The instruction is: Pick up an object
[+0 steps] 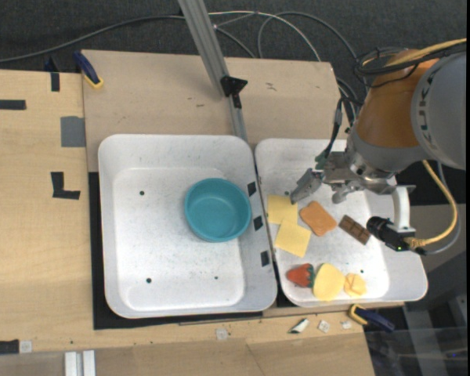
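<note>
Two white bins on a wood bench; gripper [323, 186] hovers over the right bin [286, 159], fingers spread wide, nothing btwn them. Orange-brown piece [319, 218] lies just below. You want a straight drop, centred on it, then close w/o clipping the yellow slices [288, 224].
</note>
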Available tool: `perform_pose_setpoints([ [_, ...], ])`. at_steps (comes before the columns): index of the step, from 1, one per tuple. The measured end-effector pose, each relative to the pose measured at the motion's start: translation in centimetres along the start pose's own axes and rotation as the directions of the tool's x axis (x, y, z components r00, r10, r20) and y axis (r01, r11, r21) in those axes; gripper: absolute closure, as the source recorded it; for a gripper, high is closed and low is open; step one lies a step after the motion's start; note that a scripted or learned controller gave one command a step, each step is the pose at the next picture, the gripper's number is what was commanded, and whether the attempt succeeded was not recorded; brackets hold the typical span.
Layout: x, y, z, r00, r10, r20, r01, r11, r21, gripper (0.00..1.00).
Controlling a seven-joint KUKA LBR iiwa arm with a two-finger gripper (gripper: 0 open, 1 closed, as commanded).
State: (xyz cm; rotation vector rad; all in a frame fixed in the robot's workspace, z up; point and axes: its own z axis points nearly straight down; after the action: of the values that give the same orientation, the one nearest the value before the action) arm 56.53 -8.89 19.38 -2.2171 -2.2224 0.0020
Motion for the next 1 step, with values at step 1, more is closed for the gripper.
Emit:
perform_pose_setpoints([
  [1, -0.01, 0.00, 0.00, 1.000, 0.000, 0.000, 0.000, 1.000, 0.000, 0.00],
])
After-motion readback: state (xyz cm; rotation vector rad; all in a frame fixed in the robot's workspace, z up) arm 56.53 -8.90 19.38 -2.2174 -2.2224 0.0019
